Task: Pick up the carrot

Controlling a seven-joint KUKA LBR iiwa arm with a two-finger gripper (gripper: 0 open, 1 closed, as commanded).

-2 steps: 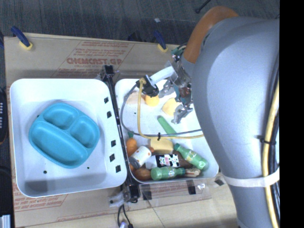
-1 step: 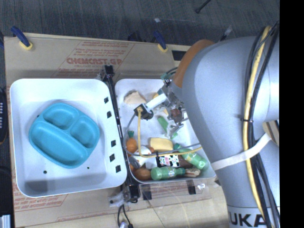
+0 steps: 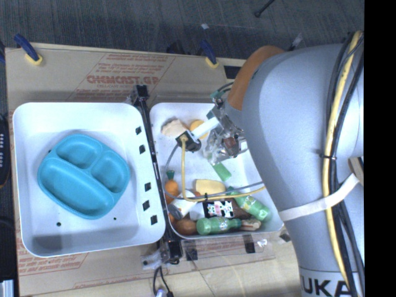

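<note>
In the right bin point(image 3: 162, 166), carrot point(image 3: 171, 187) half buried, end effector point(image 3: 221, 142) blurred, grip state unreadable.

Grey arm point(image 3: 297, 141) reaches leftward; end effector point(image 3: 219, 142) lowered.

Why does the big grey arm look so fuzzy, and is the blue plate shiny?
In the camera view, the arm sits close to the lens, so it looks soft and huge; the blue plate shows gentle pale sheen, no hard glare; the left bin has a soft grey shadow in its near corner.

Right bin point(image 3: 162, 117) half hidden by arm point(image 3: 297, 141), hand point(image 3: 218, 142) blurred
</note>
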